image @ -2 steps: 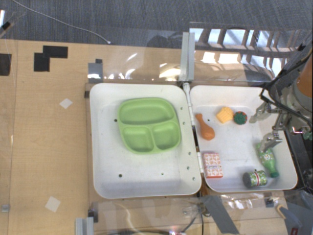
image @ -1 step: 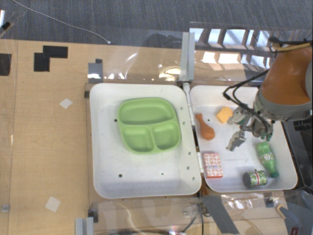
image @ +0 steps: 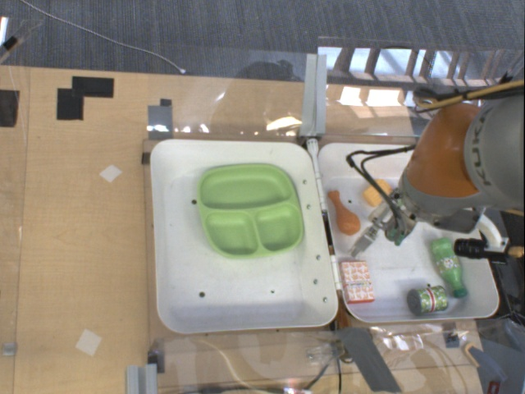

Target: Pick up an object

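Two white bins (image: 164, 220); green tray (image: 248, 208) inside left.

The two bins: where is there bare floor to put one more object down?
Left bin: bare floor all around the green divided plate, widest along the near edge. Right bin: crowded; a drumstick, small carton, can and green bottle surround the gripper. One bare patch lies between carton and bottle.

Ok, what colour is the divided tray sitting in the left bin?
Light green, a plain three-compartment tray, showing clearly in the camera view inside the white left bin.
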`<state>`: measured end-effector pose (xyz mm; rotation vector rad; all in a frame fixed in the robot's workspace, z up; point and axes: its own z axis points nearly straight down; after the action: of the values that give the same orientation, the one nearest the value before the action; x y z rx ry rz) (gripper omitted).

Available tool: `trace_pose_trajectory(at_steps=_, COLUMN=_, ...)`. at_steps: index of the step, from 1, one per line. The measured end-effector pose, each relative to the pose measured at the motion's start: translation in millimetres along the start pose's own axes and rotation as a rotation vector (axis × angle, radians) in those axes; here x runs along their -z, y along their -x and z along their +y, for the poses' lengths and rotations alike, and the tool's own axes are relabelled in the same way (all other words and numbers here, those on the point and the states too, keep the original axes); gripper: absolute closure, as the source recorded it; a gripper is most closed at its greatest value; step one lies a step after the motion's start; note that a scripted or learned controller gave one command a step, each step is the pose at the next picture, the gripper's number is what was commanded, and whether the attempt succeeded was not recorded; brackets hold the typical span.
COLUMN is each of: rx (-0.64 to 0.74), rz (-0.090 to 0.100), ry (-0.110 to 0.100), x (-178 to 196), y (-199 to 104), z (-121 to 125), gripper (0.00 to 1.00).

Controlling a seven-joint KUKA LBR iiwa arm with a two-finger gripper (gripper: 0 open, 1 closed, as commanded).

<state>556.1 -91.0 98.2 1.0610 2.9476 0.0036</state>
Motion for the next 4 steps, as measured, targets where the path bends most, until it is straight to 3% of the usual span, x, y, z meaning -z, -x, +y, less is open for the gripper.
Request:
trace_pose_trajectory(at_steps=1, rx=0.008, rz=-0.005, ry=0.003, x=11, y=1, z=2, gripper=1.00)
trace_pose_trajectory(at_steps=2, rx=-0.055, rz=0.000, ry=0.006, x=91, y=-54, z=87, gripper=1.00)
trace_pose_trajectory(at_steps=3, rx=0.129, rz=0.003, ry=-0.001, x=106, y=-107, z=24, gripper=1.00)
trace_pose_trajectory(at_steps=4, rx=0.132, rz=0.005, ry=0.002, x=119, y=-151, z=94, gripper=1.00)
